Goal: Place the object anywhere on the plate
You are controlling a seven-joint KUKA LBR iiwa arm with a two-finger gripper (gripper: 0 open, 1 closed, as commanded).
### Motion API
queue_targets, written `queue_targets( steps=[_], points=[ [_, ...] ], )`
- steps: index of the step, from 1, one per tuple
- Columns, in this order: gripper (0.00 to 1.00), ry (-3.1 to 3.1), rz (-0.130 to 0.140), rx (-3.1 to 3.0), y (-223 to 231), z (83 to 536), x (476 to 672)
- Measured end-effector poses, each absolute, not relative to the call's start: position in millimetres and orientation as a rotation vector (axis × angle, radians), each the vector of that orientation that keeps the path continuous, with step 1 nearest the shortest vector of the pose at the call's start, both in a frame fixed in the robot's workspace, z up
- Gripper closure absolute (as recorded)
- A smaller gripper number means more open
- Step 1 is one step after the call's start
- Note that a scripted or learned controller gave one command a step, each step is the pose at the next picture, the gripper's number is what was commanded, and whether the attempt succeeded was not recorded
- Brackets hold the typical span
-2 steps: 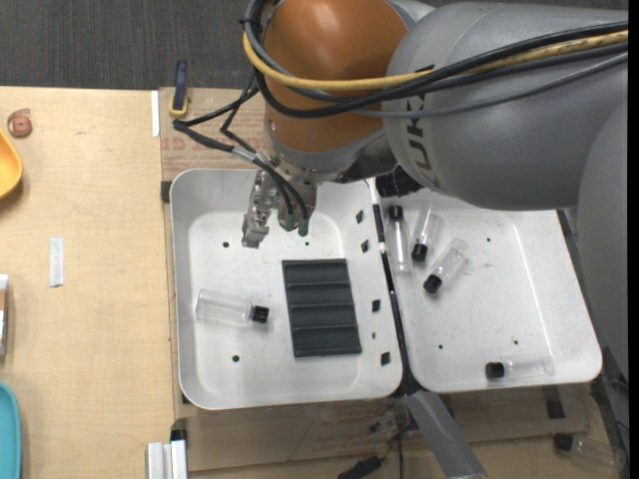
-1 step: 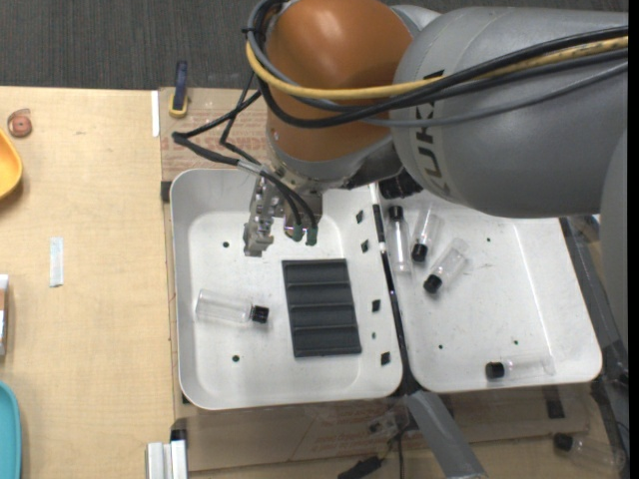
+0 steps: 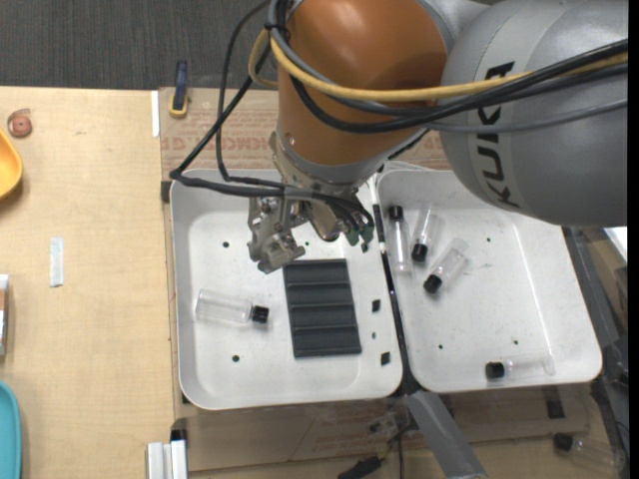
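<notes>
A dark ribbed rectangular plate (image 3: 322,307) lies flat in the middle of the left bin (image 3: 186,267). A clear vial with a black cap (image 3: 231,311) lies on its side on the bin floor, left of the plate and apart from it. My gripper (image 3: 274,246) hangs below the orange wrist band, just above the plate's upper left corner and up and to the right of the vial. The wrist and its cables hide the back of the left bin.
The right bin (image 3: 559,297) holds several clear black-capped vials: one (image 3: 396,234) by the dividing wall, two (image 3: 423,238) (image 3: 445,267) near its middle, another (image 3: 519,369) at the front. The wooden bench (image 3: 90,267) stretches out on the left.
</notes>
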State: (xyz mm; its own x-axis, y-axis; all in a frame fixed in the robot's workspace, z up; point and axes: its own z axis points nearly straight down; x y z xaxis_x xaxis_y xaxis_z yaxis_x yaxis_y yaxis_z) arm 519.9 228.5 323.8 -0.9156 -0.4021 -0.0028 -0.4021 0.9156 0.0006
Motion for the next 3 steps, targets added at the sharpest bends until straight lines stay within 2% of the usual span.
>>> queue_targets(
  steps=[1, 2, 3],
  points=[
    [1.0, 2.934, 0.002, -1.118, 228.4, 309.1, 516.8],
    [0.0, 2.934, 0.002, -1.119, 228.6, 309.1, 516.8],
    [1.0, 2.934, 0.005, -1.111, 228.2, 318.3, 518.4]
  ],
)
